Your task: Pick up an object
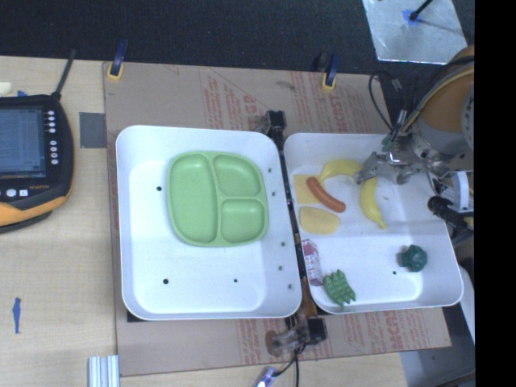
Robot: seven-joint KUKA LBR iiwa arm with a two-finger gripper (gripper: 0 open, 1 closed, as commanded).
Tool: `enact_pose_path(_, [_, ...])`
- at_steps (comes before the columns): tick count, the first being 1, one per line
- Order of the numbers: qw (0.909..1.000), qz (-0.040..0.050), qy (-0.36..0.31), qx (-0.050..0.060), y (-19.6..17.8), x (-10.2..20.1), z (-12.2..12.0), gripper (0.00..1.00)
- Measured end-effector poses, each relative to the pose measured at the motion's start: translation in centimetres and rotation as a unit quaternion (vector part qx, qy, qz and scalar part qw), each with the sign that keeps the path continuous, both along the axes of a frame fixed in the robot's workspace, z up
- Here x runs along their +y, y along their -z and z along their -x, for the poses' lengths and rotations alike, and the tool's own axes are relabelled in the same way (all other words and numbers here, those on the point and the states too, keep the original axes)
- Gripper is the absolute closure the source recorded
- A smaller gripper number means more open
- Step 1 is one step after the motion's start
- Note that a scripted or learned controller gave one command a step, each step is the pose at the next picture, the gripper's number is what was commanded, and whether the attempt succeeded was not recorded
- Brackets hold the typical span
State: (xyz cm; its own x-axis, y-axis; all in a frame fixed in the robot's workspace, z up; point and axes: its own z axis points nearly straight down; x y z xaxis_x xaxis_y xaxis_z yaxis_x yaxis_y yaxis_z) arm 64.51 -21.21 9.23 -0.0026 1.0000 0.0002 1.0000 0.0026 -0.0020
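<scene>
The right bin [435, 297] holds a yellow banana [371, 202], a second yellow banana piece [339, 168], a red sausage [325, 195], a pale yellow slice [319, 220], a green leafy toy [339, 287], a dark green broccoli [414, 258] and a small pink packet [310, 259] at its left wall. My gripper [390, 168] hangs over the bin's upper right part, just above the top end of the banana. Nothing shows between its fingers.
The left bin [145, 289] holds a light green divided plate [216, 197]. A teach pendant [31, 156] lies at the far left of the bench. Blue clamps [118, 59] pin the cardboard at the back. Cables loop beside the arm at the right.
</scene>
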Motion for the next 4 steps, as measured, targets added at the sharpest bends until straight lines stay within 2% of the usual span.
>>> enact_pose_path(1, [1.0000, 0.0002, -0.002, 0.001, 0.1, 3.7, 3.4, 0.00])
enact_pose_path(2, [1.0000, 0.0006, -0.002, 0.002, -1.0, 3.6, 3.4, 1.00])
enact_pose_path(3, [1.0000, -0.0002, -0.001, 0.000, -9.4, 9.2, 5.4, 1.00])
enact_pose_path(4, [1.0000, 0.0000, -0.002, 0.002, -12.4, 16.3, 8.4, 1.00])
